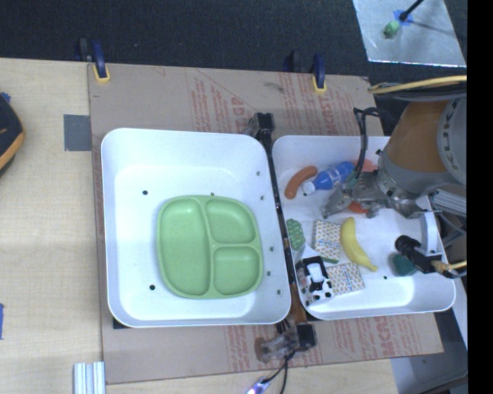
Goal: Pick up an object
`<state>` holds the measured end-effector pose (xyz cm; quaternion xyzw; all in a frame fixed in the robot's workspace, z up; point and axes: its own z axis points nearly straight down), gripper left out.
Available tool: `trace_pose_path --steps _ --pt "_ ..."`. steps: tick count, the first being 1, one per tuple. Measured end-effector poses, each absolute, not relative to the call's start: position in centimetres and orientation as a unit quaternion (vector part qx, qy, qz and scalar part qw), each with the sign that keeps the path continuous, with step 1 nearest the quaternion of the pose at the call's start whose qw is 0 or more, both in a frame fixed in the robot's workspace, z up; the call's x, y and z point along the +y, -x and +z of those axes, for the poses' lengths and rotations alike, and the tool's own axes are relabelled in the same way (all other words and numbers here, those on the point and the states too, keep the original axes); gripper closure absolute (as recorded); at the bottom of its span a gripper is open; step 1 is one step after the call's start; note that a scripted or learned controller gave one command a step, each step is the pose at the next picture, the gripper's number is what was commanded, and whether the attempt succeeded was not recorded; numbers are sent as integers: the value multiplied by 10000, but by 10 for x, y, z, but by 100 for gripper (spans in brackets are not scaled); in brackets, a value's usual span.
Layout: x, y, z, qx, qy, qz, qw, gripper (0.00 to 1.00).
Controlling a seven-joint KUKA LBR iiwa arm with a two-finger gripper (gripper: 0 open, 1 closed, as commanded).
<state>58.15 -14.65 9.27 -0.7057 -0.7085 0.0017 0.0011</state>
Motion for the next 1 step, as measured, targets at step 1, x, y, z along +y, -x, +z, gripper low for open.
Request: trace_pose_path --steps 1 --pt "-147 -581 103 -7097 7045 27 14 100"
